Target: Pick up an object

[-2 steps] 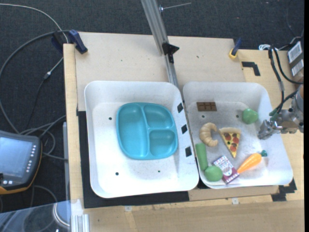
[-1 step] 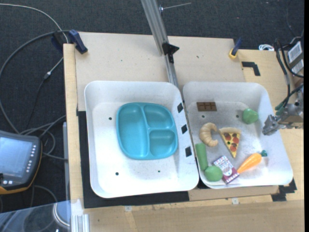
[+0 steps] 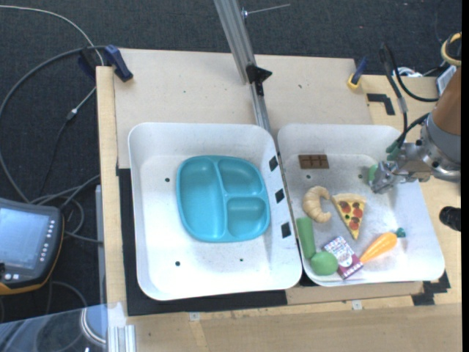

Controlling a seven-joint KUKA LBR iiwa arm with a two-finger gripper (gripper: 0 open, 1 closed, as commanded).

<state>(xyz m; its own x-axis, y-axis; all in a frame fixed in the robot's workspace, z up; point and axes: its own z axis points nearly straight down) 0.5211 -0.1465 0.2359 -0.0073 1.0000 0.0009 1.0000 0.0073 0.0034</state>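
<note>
You get no legible text, label, brand or number anywhere; packet (image 3: 344, 255) print too small.

A single fixed camera looks down at a slant from above the surface (image 3: 198, 86), far enough back to take in both white bins: the left bin (image 3: 150, 218) and the right bin (image 3: 421, 233) beside it, with dark floor (image 3: 44, 86) left of the surface.

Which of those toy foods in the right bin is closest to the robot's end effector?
The pizza slice. It lies just below-left of the end effector, while the chocolate bar, croissant and carrot sit farther away.
</note>
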